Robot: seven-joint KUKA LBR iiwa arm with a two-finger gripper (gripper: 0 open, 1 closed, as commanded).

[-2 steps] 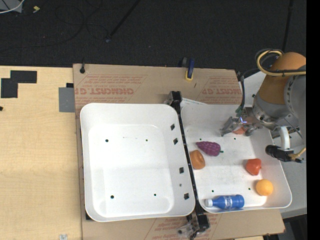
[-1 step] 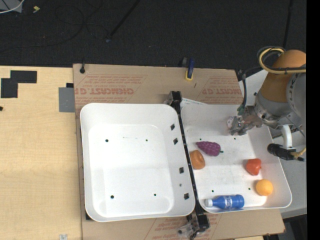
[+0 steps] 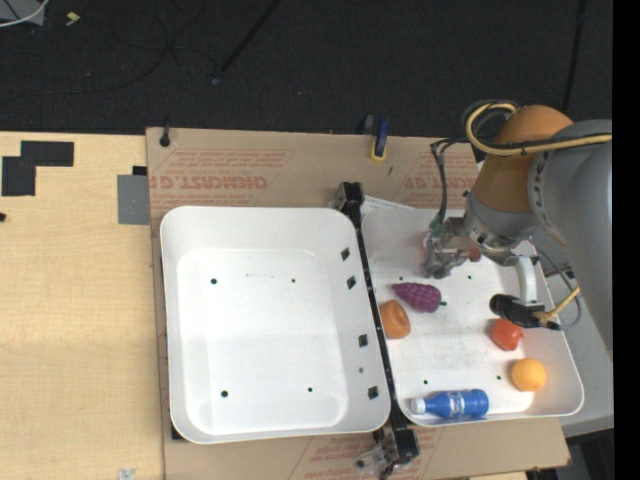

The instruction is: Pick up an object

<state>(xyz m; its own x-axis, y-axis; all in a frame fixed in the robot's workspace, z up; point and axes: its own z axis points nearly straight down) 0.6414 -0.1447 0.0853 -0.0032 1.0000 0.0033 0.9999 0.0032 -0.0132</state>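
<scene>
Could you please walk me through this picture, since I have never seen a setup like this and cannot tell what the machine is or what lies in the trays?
One camera looks down at a slant on a bench with two shallow white bins. The grey robot arm with an orange band reaches in from the right; its gripper hangs over the right bin. That bin contains a purple grape bunch, an orange piece, a red piece, an orange ball and a blue bottle lying on its side. The gripper holds nothing that I can make out.
</scene>
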